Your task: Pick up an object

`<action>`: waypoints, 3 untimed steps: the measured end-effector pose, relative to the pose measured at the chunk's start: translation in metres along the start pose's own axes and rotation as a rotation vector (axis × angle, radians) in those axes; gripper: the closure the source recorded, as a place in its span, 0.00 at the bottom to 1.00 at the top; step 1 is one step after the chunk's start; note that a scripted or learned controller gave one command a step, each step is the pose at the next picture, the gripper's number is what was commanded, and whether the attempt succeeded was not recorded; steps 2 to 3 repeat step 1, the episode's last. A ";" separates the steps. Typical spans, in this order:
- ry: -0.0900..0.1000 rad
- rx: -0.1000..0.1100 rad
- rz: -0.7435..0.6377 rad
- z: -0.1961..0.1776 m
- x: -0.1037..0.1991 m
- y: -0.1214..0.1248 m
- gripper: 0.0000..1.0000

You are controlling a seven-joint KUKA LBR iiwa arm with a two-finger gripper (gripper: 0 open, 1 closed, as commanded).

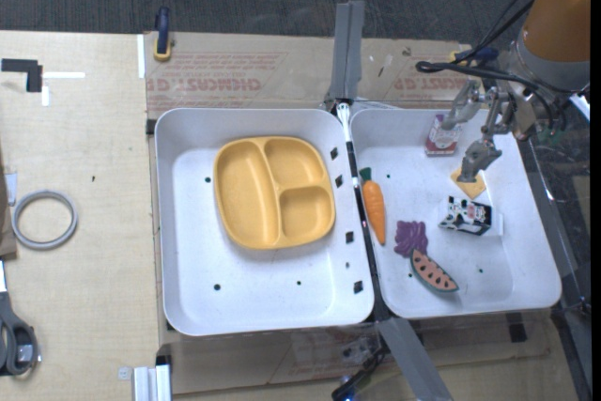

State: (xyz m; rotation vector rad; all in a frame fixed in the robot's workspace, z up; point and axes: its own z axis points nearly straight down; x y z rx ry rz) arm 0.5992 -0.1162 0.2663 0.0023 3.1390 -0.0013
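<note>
**Arm poised over the right bin, toys scattered below**

Far left on the wooden bench lies a roll of grey tape [42, 219], with a pair of scissors [17, 345] at the bottom edge. The left bin [183, 296] carries a yellow divided plate [274, 192], sitting a little above centre with its three compartments bare.

Just across the divider, in the right bin [526, 291], an orange carrot [375, 208] lies close along the left wall, green top pointing away from me. Next comes a purple bunch of grapes [409, 238], and right below it, touching or nearly so, a watermelon slice [434, 271]. Further right sits a small black-and-white block [468, 216], with a yellow piece [470, 182] just above it.

The gripper [471, 138] hangs over the bin's upper right part. Its two fingers stand apart, one over a small pink-and-white item [440, 142], the other tipping down onto the yellow piece; nothing sits between them.
</note>
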 end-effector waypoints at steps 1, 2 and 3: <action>0.002 0.000 0.369 0.148 0.037 -0.035 0.00; 0.002 0.000 0.369 0.148 0.037 -0.035 0.00; 0.002 0.000 0.369 0.148 0.037 -0.035 0.00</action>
